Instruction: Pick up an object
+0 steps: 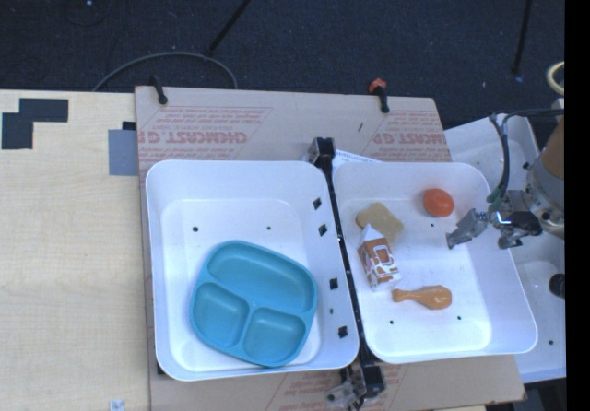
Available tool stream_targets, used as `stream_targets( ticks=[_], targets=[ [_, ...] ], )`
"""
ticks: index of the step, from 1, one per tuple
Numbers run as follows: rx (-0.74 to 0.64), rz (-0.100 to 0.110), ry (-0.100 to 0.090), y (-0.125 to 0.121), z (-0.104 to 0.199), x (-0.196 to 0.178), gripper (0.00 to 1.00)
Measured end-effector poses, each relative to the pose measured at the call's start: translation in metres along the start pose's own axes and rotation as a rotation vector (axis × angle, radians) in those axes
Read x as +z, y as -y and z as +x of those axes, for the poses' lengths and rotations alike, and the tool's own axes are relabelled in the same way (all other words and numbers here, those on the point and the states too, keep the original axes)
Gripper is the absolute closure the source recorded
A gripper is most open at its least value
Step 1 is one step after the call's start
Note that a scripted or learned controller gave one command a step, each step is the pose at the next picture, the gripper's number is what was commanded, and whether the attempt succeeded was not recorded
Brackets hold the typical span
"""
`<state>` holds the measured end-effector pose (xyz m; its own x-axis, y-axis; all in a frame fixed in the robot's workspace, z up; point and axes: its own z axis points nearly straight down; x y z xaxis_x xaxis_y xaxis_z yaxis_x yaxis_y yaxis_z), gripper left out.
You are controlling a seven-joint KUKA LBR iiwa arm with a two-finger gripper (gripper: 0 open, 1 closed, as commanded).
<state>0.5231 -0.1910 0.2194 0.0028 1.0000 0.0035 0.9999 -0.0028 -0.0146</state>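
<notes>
I reach in from the bench's right edge, wrist low over the right bin's (516,326) right rim, my jaws (464,230) pointing inward; I cannot tell their spread. The left bin (175,188) holds a smooth blue divided plate (253,302). Mine holds a tan sponge (380,219), small carton (378,262), tan drumstick-shaped toy (426,296) and orange ball (439,202).

White bins (184,181): two
Blue divided plate (253,301): one
Orange ball (439,202): one
Tan sponge (380,218): one
Small carton (378,262): one
Toy drumstick (424,296): one
</notes>
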Motion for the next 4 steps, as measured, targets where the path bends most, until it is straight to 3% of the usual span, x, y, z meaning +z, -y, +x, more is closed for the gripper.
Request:
stream_targets(
  ticks=[1, 3, 4],
  targets=[
    [-0.003, -0.013, 0.003, -0.003, 0.000, -0.007, 0.00],
    [-0.002, -0.006, 0.000, 0.004, -0.007, 0.117, 0.00],
    [-0.001, -0.011, 0.002, 0.004, -0.006, 0.133, 0.00]
  ],
)
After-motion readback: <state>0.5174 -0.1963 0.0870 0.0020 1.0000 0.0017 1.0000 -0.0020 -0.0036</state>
